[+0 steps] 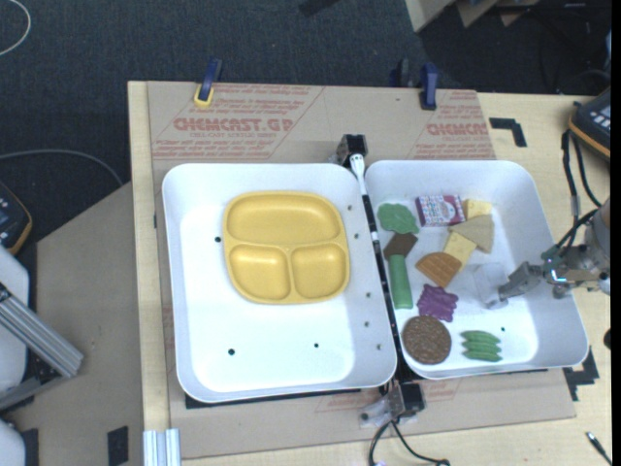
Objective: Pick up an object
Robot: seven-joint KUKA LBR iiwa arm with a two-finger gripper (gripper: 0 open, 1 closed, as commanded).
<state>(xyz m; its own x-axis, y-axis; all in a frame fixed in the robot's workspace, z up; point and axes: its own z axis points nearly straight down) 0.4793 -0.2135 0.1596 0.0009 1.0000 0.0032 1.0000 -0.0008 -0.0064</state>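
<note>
The right bin holds several toy foods. Among them are a green leaf, a purple and white packet, a tan wedge, an orange cracker, a green stick, a purple cluster, a brown round patty and green pods. My gripper reaches in low from the right. It sits over bare bin floor to the right of the orange cracker and above the green pods. I see nothing held in it.
In the left bin lies a yellow divided plate. Both bins rest on a cardboard sheet clamped at the far edge. Cables run along the bench's right side.
</note>
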